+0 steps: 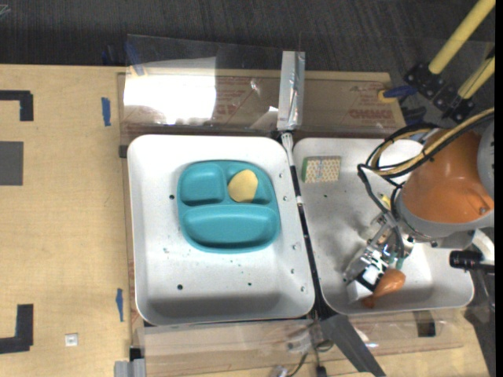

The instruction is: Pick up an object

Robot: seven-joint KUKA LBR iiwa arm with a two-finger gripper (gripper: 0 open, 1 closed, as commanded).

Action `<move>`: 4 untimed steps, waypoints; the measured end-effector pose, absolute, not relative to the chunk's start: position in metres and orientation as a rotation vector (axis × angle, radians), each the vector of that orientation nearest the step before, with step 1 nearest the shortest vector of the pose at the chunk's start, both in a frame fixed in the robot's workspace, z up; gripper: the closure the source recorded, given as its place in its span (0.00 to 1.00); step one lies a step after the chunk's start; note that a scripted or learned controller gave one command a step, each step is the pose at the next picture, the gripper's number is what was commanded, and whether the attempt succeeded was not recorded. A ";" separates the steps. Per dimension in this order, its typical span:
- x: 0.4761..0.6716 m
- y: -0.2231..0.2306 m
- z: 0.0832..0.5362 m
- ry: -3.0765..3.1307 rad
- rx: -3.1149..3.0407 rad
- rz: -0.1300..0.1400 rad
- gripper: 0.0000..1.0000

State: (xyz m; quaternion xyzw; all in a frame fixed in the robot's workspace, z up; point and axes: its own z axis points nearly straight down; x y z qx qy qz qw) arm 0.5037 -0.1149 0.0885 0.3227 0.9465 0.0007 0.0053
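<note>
- Pincer (371, 270) low in the right bin (440, 289), near its front edge, tilted toward the front left.
- Cannot tell how the pincer is set: tip too small and cluttered to read.
- Orange object (388, 283), carrot-like in colour, lying just beside the pincer tip on the bin floor, possibly touching; not seen clamped.
- Above the pincer, a grey wrist with the orange band (448, 187), reaching in from the right, with black and yellow cables (393, 159) looped over it.
- Small pale patterned card or sponge (321, 169) at the rear left corner of the right bin, well apart from the pincer.
- Left bin (157, 273) touching the right bin along a shared middle edge.
- Teal divided plate (228, 222) around the middle of the left bin, toward the rear.
- Yellow rounded item (243, 185) resting in the plate's rear right compartment.
- Clear plastic sheet (204, 93) and a grey upright strip (291, 89) behind the bins, against cardboard (346, 100).
- Tan surface (55, 210) to the left, marked with black corner pieces (20, 104) and bits of blue tape (105, 110).
- Yellow poles (470, 22) with black clamps at the upper right.
</note>
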 end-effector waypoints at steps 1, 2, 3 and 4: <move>0.483 -0.100 0.089 3.080 0.548 0.001 0.00; 0.495 -0.096 0.192 3.100 0.437 0.001 0.00; 0.483 -0.104 0.120 3.102 0.429 0.004 0.00; 0.569 -0.127 0.088 3.029 0.794 0.003 0.00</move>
